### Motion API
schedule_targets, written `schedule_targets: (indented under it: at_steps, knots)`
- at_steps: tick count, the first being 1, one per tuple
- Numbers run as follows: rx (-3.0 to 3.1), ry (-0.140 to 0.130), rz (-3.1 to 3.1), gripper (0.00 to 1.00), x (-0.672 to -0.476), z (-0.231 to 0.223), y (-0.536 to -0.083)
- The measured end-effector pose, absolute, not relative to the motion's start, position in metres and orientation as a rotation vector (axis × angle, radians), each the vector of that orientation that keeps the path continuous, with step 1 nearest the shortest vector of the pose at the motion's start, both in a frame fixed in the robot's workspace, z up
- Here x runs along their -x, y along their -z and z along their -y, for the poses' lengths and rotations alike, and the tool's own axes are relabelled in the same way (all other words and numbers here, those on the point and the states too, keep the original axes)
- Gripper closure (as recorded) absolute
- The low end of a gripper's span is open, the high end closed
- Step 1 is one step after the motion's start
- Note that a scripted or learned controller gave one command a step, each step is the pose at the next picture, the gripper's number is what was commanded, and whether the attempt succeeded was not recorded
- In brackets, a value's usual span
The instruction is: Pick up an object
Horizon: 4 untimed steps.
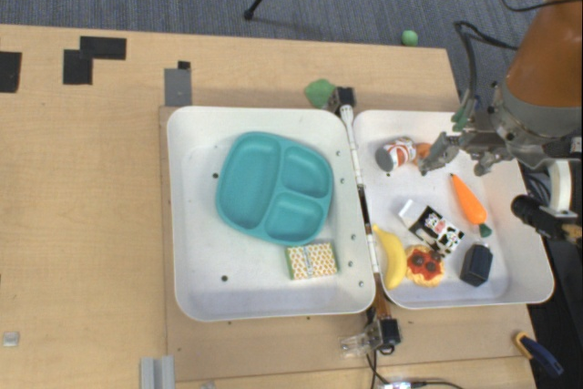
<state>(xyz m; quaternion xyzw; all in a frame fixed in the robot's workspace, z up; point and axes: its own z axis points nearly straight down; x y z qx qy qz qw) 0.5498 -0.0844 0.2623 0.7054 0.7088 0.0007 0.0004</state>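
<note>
My pincer (462, 152) hangs over the far edge of the right bin (528, 287), fingers spread wide, nothing between them. Just beside one finger, near the bin's far left corner, lies a small can (396, 154). Nearer me in the same bin: an orange carrot (470, 199), a black-and-white block (434, 228), a dark object (475, 265), a red-orange toy (424, 265), and a banana (393, 256) along the left edge. The left bin (196, 287) carries a teal divided plate (273, 186) and a patterned sponge (311, 261) by its near edge.
</note>
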Motion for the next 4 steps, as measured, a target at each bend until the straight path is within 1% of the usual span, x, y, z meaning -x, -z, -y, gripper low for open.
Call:
schedule_targets:
  at_steps: [1, 2, 3, 4]
  knots:
    - [-2.221, 0.001, -2.224, 0.0, -0.576, 0.14, -0.143]
    - [-2.215, -0.004, -2.222, 0.0, -0.614, 0.199, -0.086]
    - [-2.212, -0.009, -2.219, 1.0, -0.616, 0.198, -0.098]
    - [-2.211, -0.007, -2.225, 1.0, -0.625, 0.158, -0.17]
